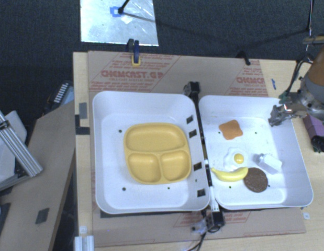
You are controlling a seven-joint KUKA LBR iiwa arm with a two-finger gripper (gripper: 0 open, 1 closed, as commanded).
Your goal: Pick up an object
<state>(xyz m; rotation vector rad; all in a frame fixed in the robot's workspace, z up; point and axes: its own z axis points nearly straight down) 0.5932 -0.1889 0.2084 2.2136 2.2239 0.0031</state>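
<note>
Nothing is lifted yet: the gripper [279, 114] hangs over the right bin's [295, 156] far right edge, finger state indiscernible, while the banana [231, 174] lies untouched.

both bins [107, 106] are plain white. the divided tray [154, 153] in the left one is a soft butter yellow. in the right bin sit an orange toast-like piece [231, 129], a white fried egg with a yellow yolk [236, 158], a yellow banana [230, 174], a dark brown round cookie [255, 181] and a pale grey-white block [269, 162]. the worktop [151, 69] is tan cardboard with faded red lettering.
</note>
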